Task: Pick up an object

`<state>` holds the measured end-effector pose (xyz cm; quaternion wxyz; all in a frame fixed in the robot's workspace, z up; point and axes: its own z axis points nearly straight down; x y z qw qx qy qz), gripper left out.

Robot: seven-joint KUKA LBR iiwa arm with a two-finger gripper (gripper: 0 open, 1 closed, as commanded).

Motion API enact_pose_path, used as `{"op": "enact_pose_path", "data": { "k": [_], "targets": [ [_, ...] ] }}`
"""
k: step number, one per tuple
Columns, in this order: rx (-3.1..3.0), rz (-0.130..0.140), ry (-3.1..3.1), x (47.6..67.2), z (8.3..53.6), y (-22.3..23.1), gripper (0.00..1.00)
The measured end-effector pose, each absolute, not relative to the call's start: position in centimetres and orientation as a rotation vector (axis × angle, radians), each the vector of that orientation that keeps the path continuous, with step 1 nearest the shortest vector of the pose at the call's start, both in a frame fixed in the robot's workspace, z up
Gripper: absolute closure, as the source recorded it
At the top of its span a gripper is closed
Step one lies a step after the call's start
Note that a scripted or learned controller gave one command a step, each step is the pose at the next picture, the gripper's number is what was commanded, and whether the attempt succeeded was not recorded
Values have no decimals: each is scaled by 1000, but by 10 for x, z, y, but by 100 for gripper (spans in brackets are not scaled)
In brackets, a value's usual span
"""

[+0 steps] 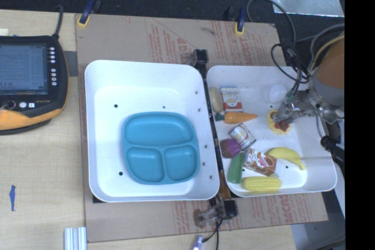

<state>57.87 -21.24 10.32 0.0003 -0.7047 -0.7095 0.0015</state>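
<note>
Two white bins sat side by side on a sheet of brown cardboard (176,38) clamped to the bench. Left bin (105,85) carried a blue divided tray (160,146), three compartments, lying flat near the middle. Right bin (316,175) held the clutter: a small red-and-white carton (231,98) at the upper left, a toy carrot (240,117) just below it, pointing right. Lower down, a purple-and-white packet (240,136) beside a dark purple piece (229,148), a green cucumber-like piece (235,167) standing on the diagonal, a brown printed pouch (259,162) touching it. Corn cob (261,184) lay along the near wall; a banana (286,156) sat just right of the pouch.

Arm came in from the right, orange band (331,64) visible at the frame edge. Gripper (286,119) was low in the right bin, over a small yellow object with a red spot (278,125) near the bin's upper right. Fingers too blurred against the metalwork; could not tell whether they were spread or closed, nor whether they touched the yellow object. Black cables (281,55) looped above the wrist.

Off to the left, a teach pendant (29,82) with a lit screen rested on the bench.
</note>
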Motion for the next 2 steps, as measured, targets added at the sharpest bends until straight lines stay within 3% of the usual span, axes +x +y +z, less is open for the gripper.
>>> {"op": "enact_pose_path", "data": {
  "k": [1,2],
  "targets": [
    [-2213,5,-2228,578,103,-212,0],
    [-2212,6,-2230,578,113,-213,100]
  ]
}}
